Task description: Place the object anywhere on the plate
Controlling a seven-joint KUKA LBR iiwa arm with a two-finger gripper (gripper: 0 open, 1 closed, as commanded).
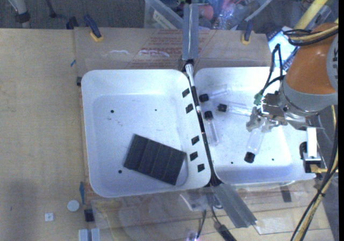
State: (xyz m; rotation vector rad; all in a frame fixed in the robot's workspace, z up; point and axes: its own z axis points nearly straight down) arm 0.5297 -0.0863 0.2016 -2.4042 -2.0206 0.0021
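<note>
Over right bin (279,167), gripper (259,123), labels unreadable.

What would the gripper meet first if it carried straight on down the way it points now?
Probably the clear tube with a black cap lying in the right bin. The gripper points down right above the tube's upper end, though its height over the tube is hard to judge from this slanted view.

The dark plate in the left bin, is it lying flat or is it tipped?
Tipped, it seems. The dark plate lies near the front of the left bin, its right end resting up the bin's sloping wall.
</note>
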